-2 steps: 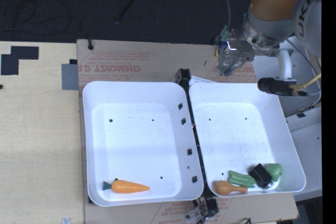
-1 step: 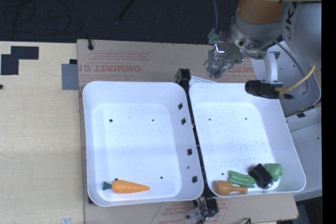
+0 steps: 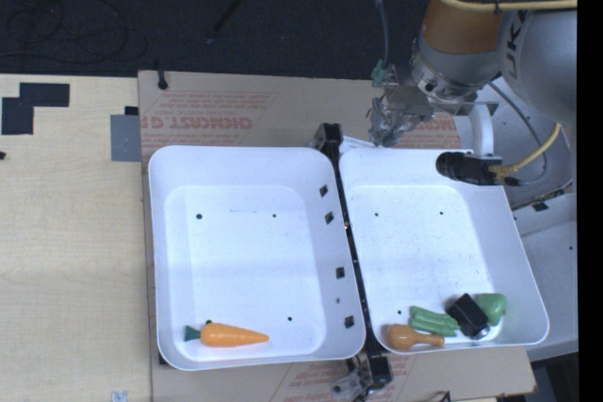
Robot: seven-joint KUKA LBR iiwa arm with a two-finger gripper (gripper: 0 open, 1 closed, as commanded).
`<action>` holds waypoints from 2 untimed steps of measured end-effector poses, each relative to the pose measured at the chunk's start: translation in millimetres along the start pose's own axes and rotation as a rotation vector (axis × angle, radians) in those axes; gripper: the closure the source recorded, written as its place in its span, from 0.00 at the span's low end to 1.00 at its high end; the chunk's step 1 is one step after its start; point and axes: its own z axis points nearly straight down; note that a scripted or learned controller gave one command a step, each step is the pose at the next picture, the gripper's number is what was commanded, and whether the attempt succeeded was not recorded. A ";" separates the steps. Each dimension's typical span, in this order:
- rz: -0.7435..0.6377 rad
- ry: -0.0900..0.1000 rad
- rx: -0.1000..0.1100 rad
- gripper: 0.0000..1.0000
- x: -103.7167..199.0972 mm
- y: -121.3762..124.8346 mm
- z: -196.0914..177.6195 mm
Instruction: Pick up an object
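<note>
From the overhead camera view, the grey arm (image 3: 528, 24) with its orange band comes in from the right and hangs over the far edge of the right bin (image 3: 528, 268). The gripper (image 3: 388, 129) sits just above that bin's far-left corner, close to the black divider (image 3: 341, 231) between the two bins. Whether it is parted or closed, I can't tell from this angle; the tip is a dark, cluttered shape against the cardboard.

Down in the right bin, everything's bunched up along the near edge towards the near-right corner: a tan pear-like piece (image 3: 412, 337), a green pod (image 3: 433, 322) just beside it and touching, a black block (image 3: 468, 314) tilted against the pod, and a green rounded item (image 3: 492, 304) behind the block, right by the wall. All well apart from the gripper.

Over in the left bin (image 3: 165, 231), a toy carrot (image 3: 230, 335) lies on its side by the near-left corner, orange tip pointing right, green stub to the left.

Both bins rest on a cardboard sheet (image 3: 236, 108) on the pale bench (image 3: 66, 231).
</note>
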 end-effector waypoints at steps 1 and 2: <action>-0.003 0.001 -0.006 1.00 23.0 0.4 -61.2; 0.003 0.000 0.004 1.00 -10.3 -31.1 -25.5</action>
